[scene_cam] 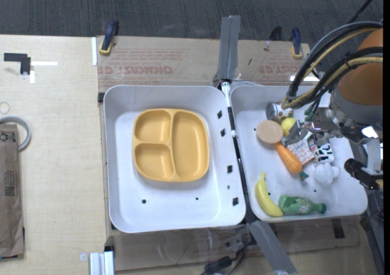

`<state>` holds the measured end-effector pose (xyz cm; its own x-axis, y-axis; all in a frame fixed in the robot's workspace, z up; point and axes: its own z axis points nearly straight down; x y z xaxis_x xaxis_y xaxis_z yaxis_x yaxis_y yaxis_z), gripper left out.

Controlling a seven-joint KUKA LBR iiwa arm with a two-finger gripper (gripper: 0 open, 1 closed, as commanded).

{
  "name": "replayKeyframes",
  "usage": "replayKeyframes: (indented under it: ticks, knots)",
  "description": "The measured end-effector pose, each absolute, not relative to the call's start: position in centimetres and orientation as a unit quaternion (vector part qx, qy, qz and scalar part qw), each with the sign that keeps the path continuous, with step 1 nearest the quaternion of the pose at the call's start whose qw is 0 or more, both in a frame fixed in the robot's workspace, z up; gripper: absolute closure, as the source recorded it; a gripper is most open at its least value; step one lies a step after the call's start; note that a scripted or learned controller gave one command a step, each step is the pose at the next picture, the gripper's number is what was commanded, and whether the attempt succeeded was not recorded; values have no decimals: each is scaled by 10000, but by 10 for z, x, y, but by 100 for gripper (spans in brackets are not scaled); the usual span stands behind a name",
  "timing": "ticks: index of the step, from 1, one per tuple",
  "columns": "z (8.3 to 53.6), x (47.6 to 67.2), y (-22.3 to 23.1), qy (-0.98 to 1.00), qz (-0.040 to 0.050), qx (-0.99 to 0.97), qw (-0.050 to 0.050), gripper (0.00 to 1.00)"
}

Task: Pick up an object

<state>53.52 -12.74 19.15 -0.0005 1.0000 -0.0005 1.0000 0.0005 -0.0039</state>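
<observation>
Bench bins [122, 207]: yellow tray [171, 144], banana [266, 195]

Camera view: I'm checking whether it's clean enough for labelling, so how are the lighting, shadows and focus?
Camera view: lighting is even and soft; the yellow tray casts only a faint shadow in the left bin; the banana and green bottle look sharp; the clutter under the arm is too small to resolve.
</observation>
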Motion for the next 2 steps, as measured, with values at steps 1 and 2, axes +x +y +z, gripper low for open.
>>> replayKeyframes:
  ticks: [1,2]
  knots:
    - [191,535,-127,-7073,16,-7069,12,0]
    - [132,510,-137,-7189,13,-6951,10,0]
